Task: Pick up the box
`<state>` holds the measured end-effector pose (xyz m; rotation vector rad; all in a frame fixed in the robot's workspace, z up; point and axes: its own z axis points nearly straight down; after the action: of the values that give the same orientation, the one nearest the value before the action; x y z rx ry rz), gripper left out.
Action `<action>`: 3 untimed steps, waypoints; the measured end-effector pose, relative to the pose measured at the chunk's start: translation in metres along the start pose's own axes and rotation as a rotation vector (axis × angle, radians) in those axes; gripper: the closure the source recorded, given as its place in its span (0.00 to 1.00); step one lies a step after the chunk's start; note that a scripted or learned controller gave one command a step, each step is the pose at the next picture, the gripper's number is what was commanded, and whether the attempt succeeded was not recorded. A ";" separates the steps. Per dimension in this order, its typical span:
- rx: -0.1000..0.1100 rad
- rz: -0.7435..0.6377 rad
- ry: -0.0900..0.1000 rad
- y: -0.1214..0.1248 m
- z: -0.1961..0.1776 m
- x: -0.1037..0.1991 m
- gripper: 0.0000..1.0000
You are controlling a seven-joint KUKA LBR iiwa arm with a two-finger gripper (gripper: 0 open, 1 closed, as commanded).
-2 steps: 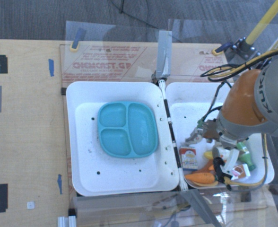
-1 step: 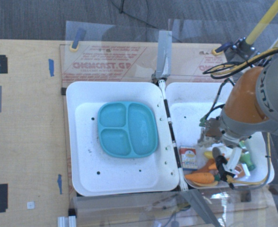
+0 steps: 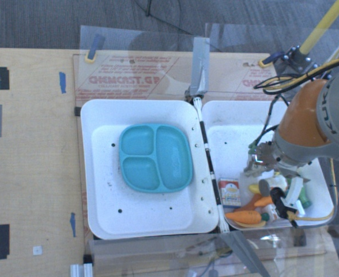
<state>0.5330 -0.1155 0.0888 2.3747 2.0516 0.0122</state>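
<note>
A small box [image 3: 230, 191] with a red-and-white label lies flat in the right bin [image 3: 230, 134], near its front left corner, against the divider. My gripper [image 3: 260, 167] hangs over the right bin's front half, just right of and slightly behind the box, and apart from it. The arm's grey wrist and orange band cover the fingers from above. Nothing shows between them.
An orange carrot-like toy [image 3: 245, 216] lies in front of the box, with another orange piece [image 3: 262, 201], a yellow piece [image 3: 254, 187] and green pieces [image 3: 304, 199] beside it. A teal divided plate [image 3: 156, 157] sits in the left bin [image 3: 100, 172].
</note>
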 end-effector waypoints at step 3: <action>-0.006 0.330 -0.005 -0.010 0.000 0.020 0.00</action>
<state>0.5257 -0.0939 0.0884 2.6737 1.6306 0.0137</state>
